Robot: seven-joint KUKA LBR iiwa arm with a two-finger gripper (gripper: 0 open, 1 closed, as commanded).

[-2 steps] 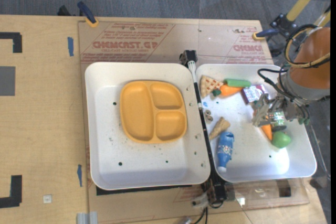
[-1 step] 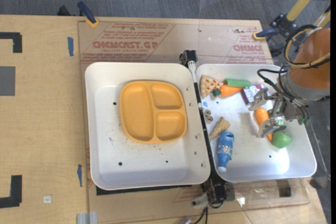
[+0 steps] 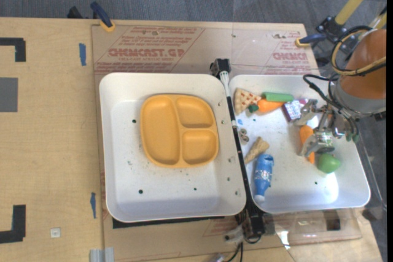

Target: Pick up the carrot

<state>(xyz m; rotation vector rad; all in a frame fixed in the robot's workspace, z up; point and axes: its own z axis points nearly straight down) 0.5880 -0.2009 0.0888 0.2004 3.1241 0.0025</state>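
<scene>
Camera view: the arm (image 3: 363, 64) is cut off at the right edge, and its wrist hardware covers part of the right bin (image 3: 350, 196). The pincer (image 3: 323, 132) sits low in that bin amid clutter; whether it is wide or narrow cannot be told, and nothing can be made out between its parts. An orange piece (image 3: 305, 135) lies just beside it, partly hidden and of unclear identity.

The carrot (image 3: 274, 102) lies near the far wall of the right bin, long axis roughly left to right, orange root end toward the left, green top toward the right. It is apart from the pincer.

Right bin contents: a pizza slice toy (image 3: 246, 99) just left of the carrot, a tan cone (image 3: 255, 149), a blue bottle (image 3: 263, 176), a green round fruit (image 3: 328, 163), a small purple-and-white item (image 3: 292, 110).

Left bin (image 3: 116, 193) on the surface (image 3: 43, 132): a yellow divided plate (image 3: 178, 129)
</scene>
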